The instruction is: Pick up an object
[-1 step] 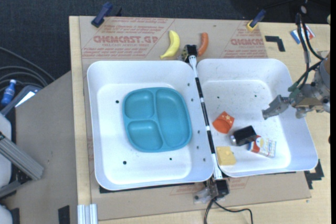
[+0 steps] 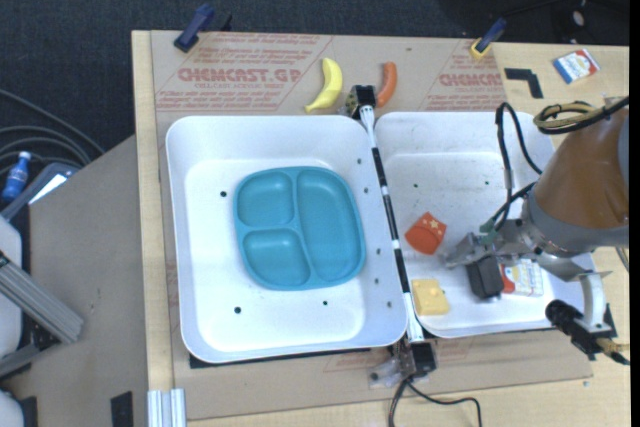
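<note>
The grey arm with an orange band [image 2: 585, 185] reaches into the right shallow white bin [image 2: 450, 140], and its two-finger gripper [image 2: 468, 250] sits low over the bin floor. Whether the gripper is released or clenched cannot be told, and nothing is seen held in it. A small orange-red cube [image 2: 425, 234] lies just beside the gripper, nearer the divider, and a pale yellow block [image 2: 430, 296] lies near the bin's front corner. The left shallow white bin [image 2: 200, 165] holds a blue plastic divided plate [image 2: 298, 227]. Beyond the bins, a yellow toy banana [image 2: 326, 85] and an orange curved toy [image 2: 387, 83] lie on the bench.
</note>
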Robot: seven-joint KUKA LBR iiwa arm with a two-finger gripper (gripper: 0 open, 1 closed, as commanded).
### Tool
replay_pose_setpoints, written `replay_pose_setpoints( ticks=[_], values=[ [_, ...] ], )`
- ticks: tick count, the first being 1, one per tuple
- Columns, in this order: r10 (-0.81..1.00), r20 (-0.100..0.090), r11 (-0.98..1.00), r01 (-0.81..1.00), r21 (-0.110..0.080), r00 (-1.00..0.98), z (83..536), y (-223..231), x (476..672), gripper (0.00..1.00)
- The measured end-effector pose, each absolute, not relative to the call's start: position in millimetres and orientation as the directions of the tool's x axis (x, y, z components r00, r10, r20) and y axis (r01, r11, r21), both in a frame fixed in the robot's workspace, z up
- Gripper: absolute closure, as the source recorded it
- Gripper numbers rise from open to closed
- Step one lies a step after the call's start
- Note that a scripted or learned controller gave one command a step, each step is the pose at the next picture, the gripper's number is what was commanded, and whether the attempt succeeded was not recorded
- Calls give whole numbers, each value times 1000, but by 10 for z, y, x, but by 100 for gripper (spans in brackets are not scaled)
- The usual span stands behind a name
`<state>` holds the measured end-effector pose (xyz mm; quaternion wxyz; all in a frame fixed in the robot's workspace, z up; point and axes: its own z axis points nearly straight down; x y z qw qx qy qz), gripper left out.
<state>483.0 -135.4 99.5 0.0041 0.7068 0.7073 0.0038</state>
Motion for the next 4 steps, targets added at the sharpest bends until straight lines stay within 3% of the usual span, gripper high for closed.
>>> replay_pose_setpoints(
  ticks=[1,2,3,4],
  values=[
    [1000,-3,-2,1000,8,2,1076,-1368,4811,100],
    [1000,0,1,1000,0,-1,1483,-955,5411,100],
    [1000,0,0,1000,0,0,1481,-958,5409,0],
    [1000,0,1,1000,0,-1,841,-937,5778,0]
  ],
)
